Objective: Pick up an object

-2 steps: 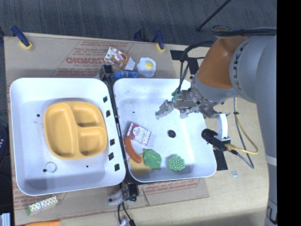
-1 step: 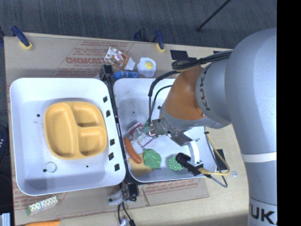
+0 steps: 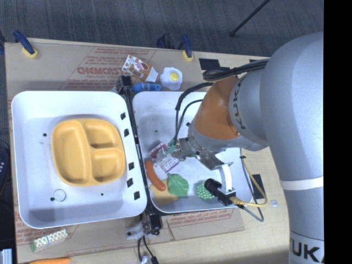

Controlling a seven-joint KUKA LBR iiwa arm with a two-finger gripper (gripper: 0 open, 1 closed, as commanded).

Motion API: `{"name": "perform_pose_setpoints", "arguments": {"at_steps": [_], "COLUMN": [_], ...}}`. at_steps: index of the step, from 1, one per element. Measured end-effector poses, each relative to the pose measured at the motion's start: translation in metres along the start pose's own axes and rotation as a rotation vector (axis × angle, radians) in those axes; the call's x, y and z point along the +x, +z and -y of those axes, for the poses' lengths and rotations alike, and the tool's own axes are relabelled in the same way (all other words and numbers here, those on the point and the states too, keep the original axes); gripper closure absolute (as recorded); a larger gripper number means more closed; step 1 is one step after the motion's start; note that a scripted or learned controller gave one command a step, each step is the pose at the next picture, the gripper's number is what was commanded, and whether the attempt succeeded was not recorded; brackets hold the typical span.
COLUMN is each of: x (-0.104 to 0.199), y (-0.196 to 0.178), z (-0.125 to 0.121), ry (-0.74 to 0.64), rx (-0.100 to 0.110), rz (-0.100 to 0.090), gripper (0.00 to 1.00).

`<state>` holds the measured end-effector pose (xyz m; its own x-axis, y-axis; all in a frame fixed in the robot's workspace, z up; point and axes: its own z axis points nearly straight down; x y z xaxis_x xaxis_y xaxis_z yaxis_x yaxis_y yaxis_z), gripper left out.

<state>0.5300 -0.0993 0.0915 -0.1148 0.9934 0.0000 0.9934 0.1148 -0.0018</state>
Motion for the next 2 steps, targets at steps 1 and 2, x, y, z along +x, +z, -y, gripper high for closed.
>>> {"name": "perform_pose_setpoints", "arguments": {"at_steps": [1,2], "x": [0.0,0.006], "y": [-0.01,-0.139], "z": [0.0,0.026], "ry": [-0.006,0.166], "rx": [0.002,0.0], "rz": [0.0,-0.001], "gripper": [1.0,1.0]}}
